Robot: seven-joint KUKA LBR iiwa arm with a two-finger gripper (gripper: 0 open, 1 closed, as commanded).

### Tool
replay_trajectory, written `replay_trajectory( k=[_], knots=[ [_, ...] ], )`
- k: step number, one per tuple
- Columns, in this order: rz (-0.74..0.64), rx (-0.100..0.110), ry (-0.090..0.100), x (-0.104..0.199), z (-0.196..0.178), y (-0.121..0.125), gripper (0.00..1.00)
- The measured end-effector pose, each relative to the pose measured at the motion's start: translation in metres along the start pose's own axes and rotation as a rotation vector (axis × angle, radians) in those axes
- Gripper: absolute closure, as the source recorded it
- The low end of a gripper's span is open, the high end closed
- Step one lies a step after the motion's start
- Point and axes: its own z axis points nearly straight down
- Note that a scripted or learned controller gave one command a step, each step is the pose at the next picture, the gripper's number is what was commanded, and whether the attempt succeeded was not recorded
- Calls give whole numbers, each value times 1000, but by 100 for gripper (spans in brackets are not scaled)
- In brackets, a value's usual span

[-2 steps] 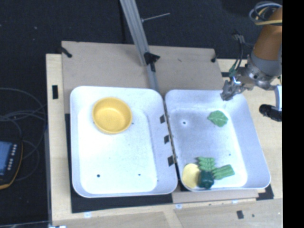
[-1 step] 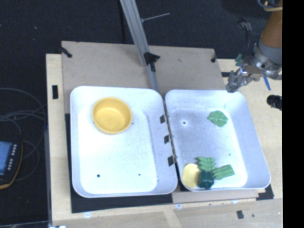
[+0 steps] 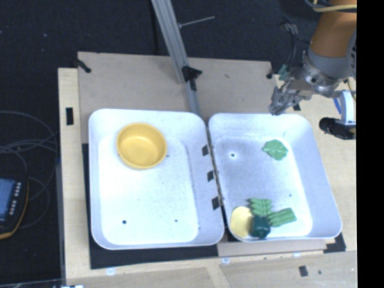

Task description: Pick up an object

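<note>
- Gripper (image 3: 281,105) is hanging over the far rim of the right-hand bin (image 3: 312,161), as the view shows it, at the end of the grey and orange arm (image 3: 330,35) that is reaching in from that side.
- Its tip is pointing down toward the bin's far edge. How wide it is standing open cannot be told at this size, and nothing is showing in its grasp.
- No object is being lifted yet, so the pick is looking like it is only at the approach.
- The nearest candidate, a pale green flat piece (image 3: 275,149), is lying alone on the bin floor, near the gripper and well apart from the rest. That open space is probably making it the easiest target.
- The other things are crowding the bin's near corner: a ridged green piece (image 3: 260,206), a green bar (image 3: 283,216), a dark teal object (image 3: 260,227) and a pale yellow round thing (image 3: 240,222), all touching or overlapping.
- Being packed against the wall, they are likely leaving little room for a clean descent.
- A yellow bowl (image 3: 141,145) is sitting upright in the left-hand bin (image 3: 120,221), far from the gripper.
- A slanted metal pole (image 3: 171,35) is standing behind the bins, clear of the arm.
</note>
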Motion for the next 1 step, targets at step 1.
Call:
replay_trajectory(
  k=[1],
  knots=[
    [0,1,0,55,3,10,100]
  ],
)
